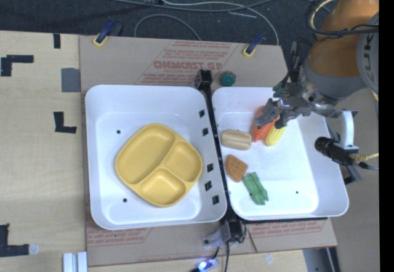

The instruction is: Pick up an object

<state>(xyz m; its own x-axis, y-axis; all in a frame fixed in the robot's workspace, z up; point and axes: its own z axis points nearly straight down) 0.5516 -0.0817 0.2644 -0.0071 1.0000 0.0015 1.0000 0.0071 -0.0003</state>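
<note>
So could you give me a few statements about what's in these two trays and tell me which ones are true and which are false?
1. A yellow divided plate lies in the left bin. True.
2. The green toy sits on the yellow plate. False: it lies in the right bin, near the front.
3. The gripper is over the right bin, by the orange and yellow toys. True.
4. The tan bread roll lies in the left bin. False: it is in the right bin, near the divider.
5. A small teal object rests on the cardboard behind the bins. True.
</note>
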